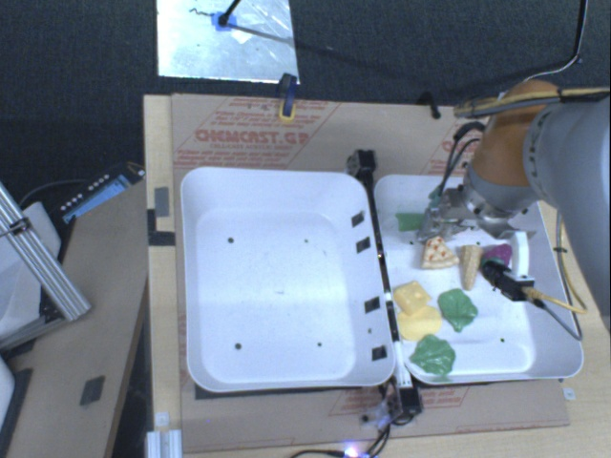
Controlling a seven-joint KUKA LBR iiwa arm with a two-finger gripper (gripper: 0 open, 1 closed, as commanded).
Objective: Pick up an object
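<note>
Two shallow white bins side by side on bench. Left bin w/ bare white floor, small dark dots on it. Right bin w/ all the objs.

Arm in from right, grey w/ orange band above wrist, down over upper part of right bin. Gripper low over bin floor, just above pizza-slice toy, nearly touching its top edge. Fingers: can't tell if wide or narrow, too dark and small at tip; nothing seen between them.

Objs in right bin: green flat piece just left of gripper, partly behind it. Pizza-slice toy, tan w/ red spots, below gripper. Cone-shaped tan piece just right of pizza slice, upright-ish, point down. Purple piece beside cone, right. White strip further right. Black cable end w/ yellow lead across right part of bin. Yellow block near bin's left wall, second yellow piece touching it below. Green leafy piece right of yellow ones, another green leafy piece near front edge.

Black clips along divide betw bins.
</note>
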